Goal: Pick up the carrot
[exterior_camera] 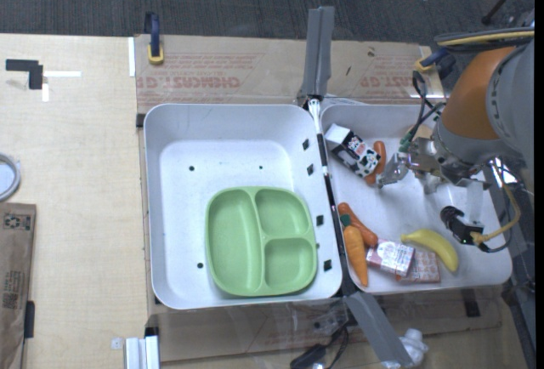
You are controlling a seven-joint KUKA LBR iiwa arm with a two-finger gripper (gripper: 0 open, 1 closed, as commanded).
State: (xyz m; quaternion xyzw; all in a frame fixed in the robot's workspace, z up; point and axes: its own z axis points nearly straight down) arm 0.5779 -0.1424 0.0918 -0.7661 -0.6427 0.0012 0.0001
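Plainly, the carrot (pixel 354 255) lies against the right bin's (pixel 476 278) left wall beside a snack packet (pixel 390 258); the claw (pixel 398 173), grip unreadable, hangs apart and could snag the packet

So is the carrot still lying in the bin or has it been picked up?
Still lying in the bin. The carrot rests flat on the floor of the right bin, against its left wall, while the hand is apart from it, further back.
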